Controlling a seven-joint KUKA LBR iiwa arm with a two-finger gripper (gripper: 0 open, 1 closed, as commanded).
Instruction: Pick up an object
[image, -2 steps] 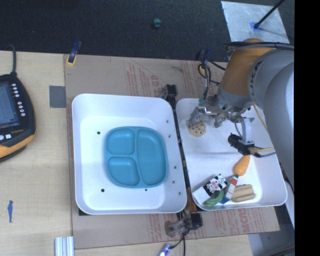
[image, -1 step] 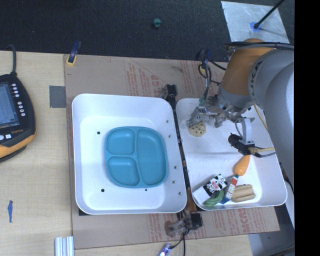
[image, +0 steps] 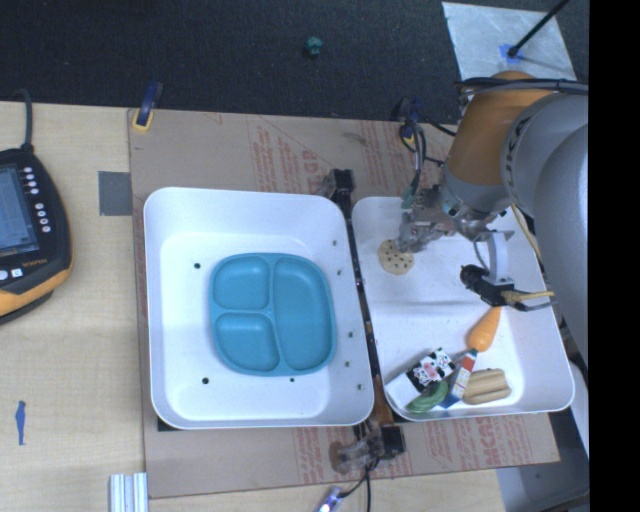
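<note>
In the right bin (image: 530, 405), a round tan cookie (image: 397, 260) with dark chips lies near the far left corner. My gripper (image: 409, 238) hangs right over the cookie's far edge, at the end of the grey arm coming in from the right. At the near end of the same bin lie an orange carrot (image: 486, 328), a tan bread roll (image: 487, 385), a black and white cow toy (image: 431, 369), a small red and white bottle (image: 462, 374) and a green piece (image: 427, 401), all packed close together.
The left bin (image: 165, 300) holds a blue divided plate (image: 271, 313) in its middle. A black and orange pendant (image: 25, 232) lies on the bench at the far left. The bins' adjoining walls run just left of the cookie.
</note>
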